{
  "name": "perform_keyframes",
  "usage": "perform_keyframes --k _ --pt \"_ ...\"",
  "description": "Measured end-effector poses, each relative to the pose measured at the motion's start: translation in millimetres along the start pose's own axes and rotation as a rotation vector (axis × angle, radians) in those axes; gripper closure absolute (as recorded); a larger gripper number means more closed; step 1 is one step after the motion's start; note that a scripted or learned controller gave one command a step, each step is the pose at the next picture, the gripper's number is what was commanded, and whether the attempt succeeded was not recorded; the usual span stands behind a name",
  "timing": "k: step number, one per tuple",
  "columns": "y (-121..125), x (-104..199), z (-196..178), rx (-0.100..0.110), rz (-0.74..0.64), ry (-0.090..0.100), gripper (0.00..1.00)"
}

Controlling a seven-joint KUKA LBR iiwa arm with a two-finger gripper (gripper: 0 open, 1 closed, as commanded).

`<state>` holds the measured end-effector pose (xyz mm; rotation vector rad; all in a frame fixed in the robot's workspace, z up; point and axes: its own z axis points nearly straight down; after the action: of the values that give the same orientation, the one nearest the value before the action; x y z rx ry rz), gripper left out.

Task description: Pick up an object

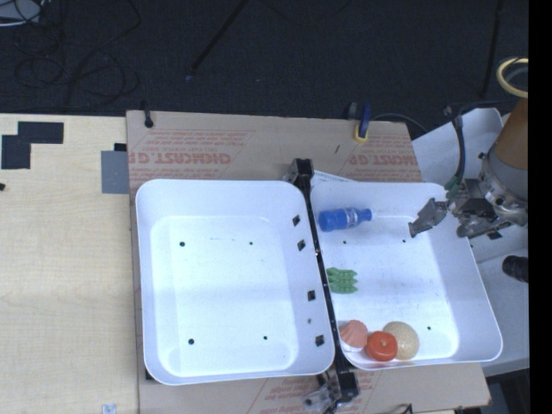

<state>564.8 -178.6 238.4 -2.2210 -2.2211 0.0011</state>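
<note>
While it hangs over the right bin [483, 313], the claw [448, 216] gapes wide, holding nothing

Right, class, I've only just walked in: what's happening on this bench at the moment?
A grey robot arm reaches in from the right, its gripper over the right bin, holding nothing visible. That bin contains a blue bottle near the back, a green item by the divider, and three rounded items in the near corner, one of them red. Nothing has been picked up yet.

The arm [517, 136] wears an orange band above a grey metal wrist with black cabling.
</note>
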Motion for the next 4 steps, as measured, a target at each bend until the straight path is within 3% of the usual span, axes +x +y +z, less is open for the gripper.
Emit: perform_keyframes --k 1,2,4 --pt "-64.8 -33.9 -64.3 -0.003 0.005 -0.002 0.00" --pt "-89.8 -36.3 -110.0 -0.004 0.003 -0.002 0.00" --pt "-82.0 -33.8 -43.2 0.005 0.001 0.002 0.00"
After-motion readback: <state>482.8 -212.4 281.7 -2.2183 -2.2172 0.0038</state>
